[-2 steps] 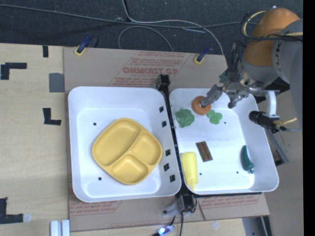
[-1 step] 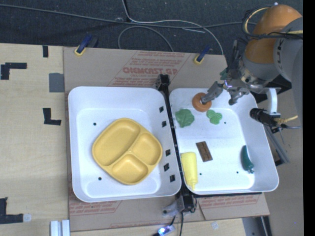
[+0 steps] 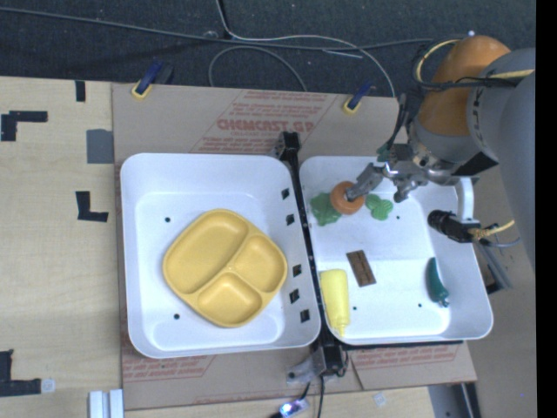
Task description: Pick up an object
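Two bins sit on my counter (image 3: 70, 259). In the right bin (image 3: 470, 316) an orange and green toy (image 3: 346, 200) lies near the far wall, just left of my claw (image 3: 393, 179). The claw's fingers look spread and hold nothing. A yellow block (image 3: 335, 297), brown piece (image 3: 360, 267) and teal item (image 3: 436, 283) lie nearer.
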